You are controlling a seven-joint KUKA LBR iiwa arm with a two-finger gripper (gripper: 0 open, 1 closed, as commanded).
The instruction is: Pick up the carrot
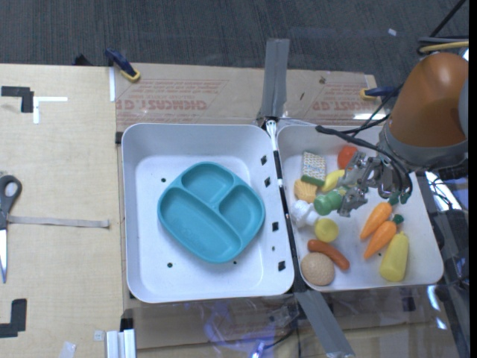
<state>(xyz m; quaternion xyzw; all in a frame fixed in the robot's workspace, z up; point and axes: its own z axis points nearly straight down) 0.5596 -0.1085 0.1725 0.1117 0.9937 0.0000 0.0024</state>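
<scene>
Two orange carrots lie side by side in the right bin point(428, 274), one point(376, 219) just above the other point(381, 237), both slanting up to the right with green tops near the upper end. My gripper point(350, 200) hangs low over the middle of this bin, just left of the upper carrot and next to a green toy vegetable point(326, 203). Nothing shows in its grasp. The orange-banded arm point(432, 103) comes in from the upper right.
Around the gripper lie a yellow banana point(332, 179), corn point(305, 190), a cracker box point(314, 164), a red piece point(347, 156), a lemon point(326, 230), a sausage point(329, 253), a bread roll point(318, 269) and a yellow piece point(395, 256). The left bin point(134, 200) holds a blue divided plate point(212, 211).
</scene>
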